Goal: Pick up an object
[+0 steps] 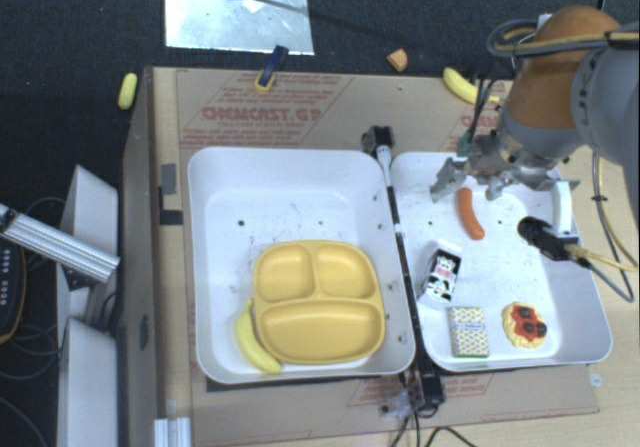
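My gripper (470, 182) hangs over the far part of the right bin (585, 280), open, with nothing between its grey fingers (445, 179). An orange sausage (471, 214) lies on the bin floor just in front of the fingertips, apart from them. Nearer the front of that bin lie a black-and-white patterned box (442, 275), a speckled pale block (468, 331) and a small toy pizza (525, 325).
The left bin (290, 185) holds a yellow divided plate (318, 300) with a banana (255, 340) tucked against its left front edge. A black divider (395, 225) runs between the bins. Beyond the bench lie another banana (460, 85) and a small orange block (398, 59).
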Robot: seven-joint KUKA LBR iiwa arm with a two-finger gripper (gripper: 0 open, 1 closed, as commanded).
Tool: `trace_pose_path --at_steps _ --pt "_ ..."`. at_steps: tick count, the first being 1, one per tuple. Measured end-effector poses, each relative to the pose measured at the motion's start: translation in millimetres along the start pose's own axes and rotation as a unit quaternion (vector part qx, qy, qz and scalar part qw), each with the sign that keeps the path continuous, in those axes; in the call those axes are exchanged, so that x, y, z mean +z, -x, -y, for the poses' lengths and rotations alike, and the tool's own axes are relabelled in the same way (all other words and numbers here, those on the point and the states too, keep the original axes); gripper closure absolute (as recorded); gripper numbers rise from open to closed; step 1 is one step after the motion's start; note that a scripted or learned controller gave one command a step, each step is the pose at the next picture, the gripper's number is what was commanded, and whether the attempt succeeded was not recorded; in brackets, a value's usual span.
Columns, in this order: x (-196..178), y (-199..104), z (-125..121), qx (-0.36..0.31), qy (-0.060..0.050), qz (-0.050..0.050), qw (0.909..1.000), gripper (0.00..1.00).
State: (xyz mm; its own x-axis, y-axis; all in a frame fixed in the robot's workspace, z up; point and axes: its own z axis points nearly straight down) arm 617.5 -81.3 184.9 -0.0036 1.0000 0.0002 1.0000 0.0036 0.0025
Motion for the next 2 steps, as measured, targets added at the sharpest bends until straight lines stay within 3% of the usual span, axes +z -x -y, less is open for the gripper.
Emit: trace_pose_path --at_steps 1,2 --pt "101.6 54.6 -43.3 0.002 -0.001 0.001 1.0000 0.00" --pt "88.8 54.2 -45.5 0.000 0.002 0.001 1.0000 1.00"
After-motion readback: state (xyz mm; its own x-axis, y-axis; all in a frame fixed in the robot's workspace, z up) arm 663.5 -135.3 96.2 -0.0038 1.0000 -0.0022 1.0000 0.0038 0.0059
